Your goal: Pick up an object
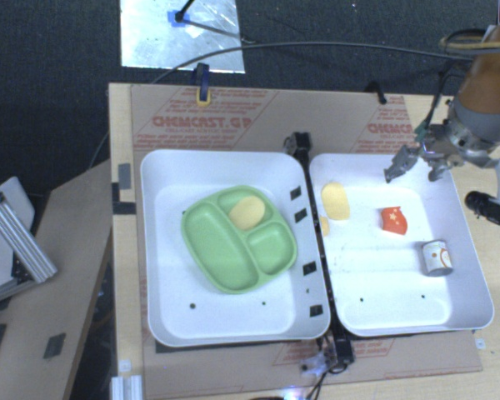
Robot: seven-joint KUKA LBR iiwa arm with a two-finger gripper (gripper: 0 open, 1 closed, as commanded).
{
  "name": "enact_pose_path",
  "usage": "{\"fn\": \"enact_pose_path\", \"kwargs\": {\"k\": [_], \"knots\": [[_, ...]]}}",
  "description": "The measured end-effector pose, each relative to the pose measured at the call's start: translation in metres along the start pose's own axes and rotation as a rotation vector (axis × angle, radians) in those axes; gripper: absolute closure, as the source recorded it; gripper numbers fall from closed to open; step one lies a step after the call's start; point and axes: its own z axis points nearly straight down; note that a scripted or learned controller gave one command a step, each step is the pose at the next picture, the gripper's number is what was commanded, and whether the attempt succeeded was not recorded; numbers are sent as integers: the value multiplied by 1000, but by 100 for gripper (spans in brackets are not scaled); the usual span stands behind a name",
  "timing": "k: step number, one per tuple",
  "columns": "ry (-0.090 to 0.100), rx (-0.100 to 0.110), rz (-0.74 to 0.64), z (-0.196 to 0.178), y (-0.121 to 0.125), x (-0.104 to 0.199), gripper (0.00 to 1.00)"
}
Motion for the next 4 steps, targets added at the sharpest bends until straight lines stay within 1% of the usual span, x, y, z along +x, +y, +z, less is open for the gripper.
{"fn": "enact_pose_path", "kwargs": {"k": [1, 2, 3, 4], "knots": [[-2, -13, -3, -8, 3, 0, 0], [-2, -9, -1, 47, -5, -4, 0], [-2, -11, -1, 89, -8, -5, 0], [-2, -11, -2, 120, -7, -4, 0]]}}
